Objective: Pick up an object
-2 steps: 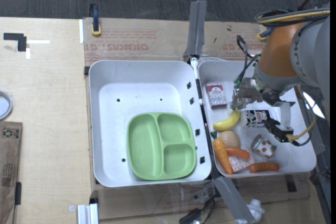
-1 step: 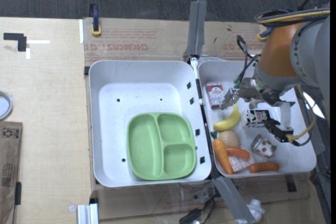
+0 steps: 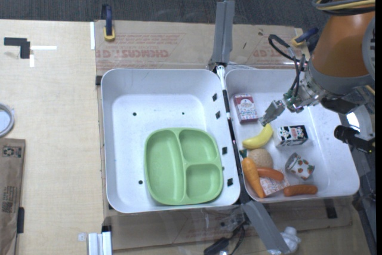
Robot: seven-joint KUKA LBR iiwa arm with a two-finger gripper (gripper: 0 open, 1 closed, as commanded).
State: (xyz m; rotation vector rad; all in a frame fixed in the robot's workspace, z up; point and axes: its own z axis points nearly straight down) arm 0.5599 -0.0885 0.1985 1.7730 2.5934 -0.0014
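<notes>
Sausage [image 3: 300,190]: lies lowest in the right bin [image 3: 340,188], at 5 o'clock from the banana, long axis running 3 to 9.
Carrot [image 3: 252,177]: at the bin's lower left, long axis about 11 to 5, just beside the bun [image 3: 261,158].
Banana [image 3: 259,138]: my guess at the target; near the bin's middle, right under the gripper.
Banana heading: long axis about 2 to 8, upper tip toward the gripper, curve sagging toward 5.
Gripper [image 3: 273,111]: hangs at 1 o'clock off the banana's upper tip; whether it is spread or closed, I cannot tell; nothing seen in its grip.
Neighbours: carton [image 3: 292,135] at 3 o'clock of the banana, red box [image 3: 245,108] at 11.
Doing it well: I'd say come down over the banana's mid-length, closing across the 2-to-8 line.
Risk: clipping the carton or bun, both near.
Left bin [image 3: 119,128]: holds a green tray [image 3: 184,165].
</notes>
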